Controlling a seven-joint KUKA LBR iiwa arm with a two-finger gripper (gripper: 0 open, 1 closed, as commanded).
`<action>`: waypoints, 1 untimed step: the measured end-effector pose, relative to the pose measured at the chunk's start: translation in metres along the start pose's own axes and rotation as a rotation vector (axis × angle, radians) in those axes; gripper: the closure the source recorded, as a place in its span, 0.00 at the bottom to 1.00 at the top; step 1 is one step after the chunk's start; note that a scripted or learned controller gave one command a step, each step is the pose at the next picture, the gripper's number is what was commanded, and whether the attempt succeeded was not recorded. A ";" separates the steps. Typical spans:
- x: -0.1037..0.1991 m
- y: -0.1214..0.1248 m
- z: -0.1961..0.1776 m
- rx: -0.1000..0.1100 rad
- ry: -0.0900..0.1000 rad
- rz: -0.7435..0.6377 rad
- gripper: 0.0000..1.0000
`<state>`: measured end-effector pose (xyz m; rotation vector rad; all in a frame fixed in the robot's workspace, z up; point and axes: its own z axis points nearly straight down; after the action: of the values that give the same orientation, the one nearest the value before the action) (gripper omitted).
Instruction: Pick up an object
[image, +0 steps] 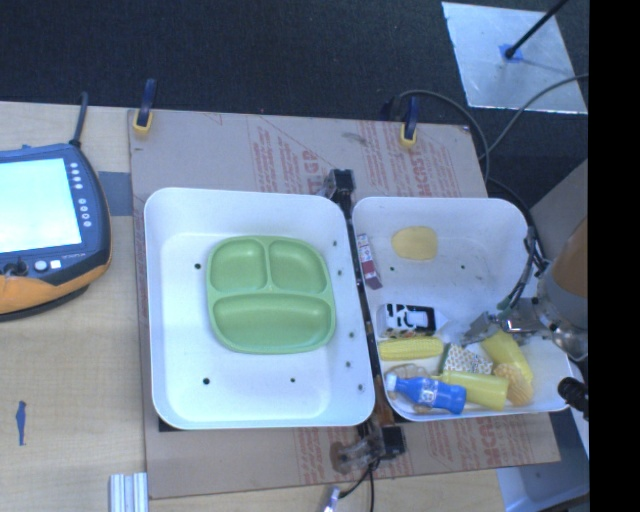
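Note:
The right bin (500, 215) holds several small things. A flat yellow disc (414, 243) lies near its back, with a thin red and white tube (367, 260) by the left wall. A black and white card (410, 318) sits mid-bin. Along the front lie a yellow corn cob (410, 349), a blue bottle (428, 393), a long yellow piece (478, 388) and a yellow and orange toy (512, 365). My gripper (497, 324) is low over the bin's right side, just above the yellow toy and beside a speckled patch (462, 358). Nothing shows in its grasp.
The left bin (170, 300) holds a green divided plate (269, 294). A tablet-like pendant (45, 225) lies on the bench at far left. Two clamps (143, 118) (408, 130) hold the cardboard at the back. The arm (565, 280) enters over the right bin's right wall.

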<state>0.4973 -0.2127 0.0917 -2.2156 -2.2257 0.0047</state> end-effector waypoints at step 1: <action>-0.001 0.001 -0.011 -0.001 -0.002 -0.004 1.00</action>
<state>0.4980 -0.2136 0.1024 -2.2120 -2.2315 0.0057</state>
